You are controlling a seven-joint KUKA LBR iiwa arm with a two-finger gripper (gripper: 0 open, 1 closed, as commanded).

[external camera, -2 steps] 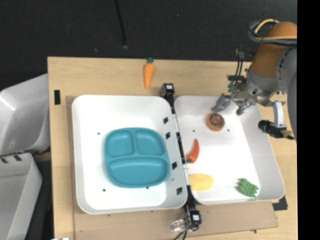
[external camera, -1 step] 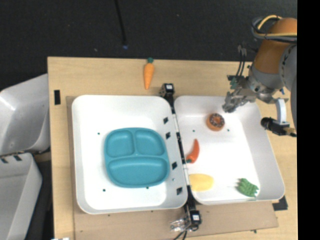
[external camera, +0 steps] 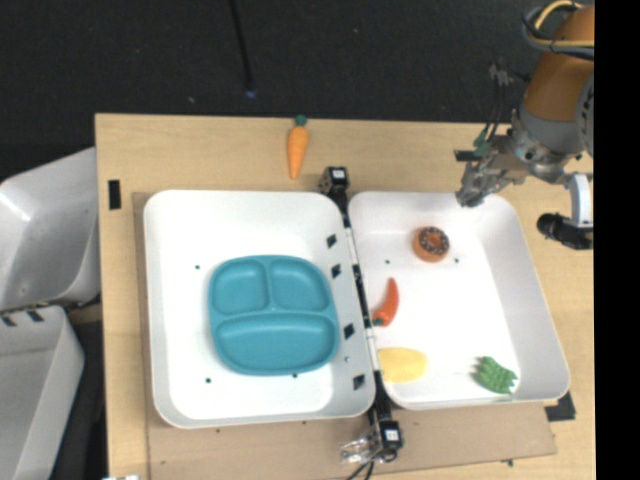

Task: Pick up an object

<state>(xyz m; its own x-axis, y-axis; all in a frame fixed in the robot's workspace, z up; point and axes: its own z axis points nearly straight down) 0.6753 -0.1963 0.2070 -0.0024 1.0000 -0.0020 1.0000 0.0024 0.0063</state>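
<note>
Lying nearest, right bin: a green leafy toy vegetable (external camera: 494,375) in the near right corner; a yellow rounded toy piece (external camera: 402,364) near the left wall.
Middle, right bin: a red-orange toy chilli pepper (external camera: 386,302) close to the left wall of the shallow white right bin (external camera: 530,298).
Left bin: a turquoise three-section plastic plate (external camera: 272,314) rests mid-floor in the shallow white left bin (external camera: 160,298).
Farther, right bin: a small round brown toy doughnut (external camera: 432,243) sits apart from the other toys.
Tool: the two-finger gripper (external camera: 473,192) hangs over the right bin's far edge, right of the doughnut; finger spread cannot be told; nothing seen between the fingers.
Far bench: an orange toy carrot (external camera: 297,149) lies on the wooden bench (external camera: 200,148) beyond both bins.
</note>
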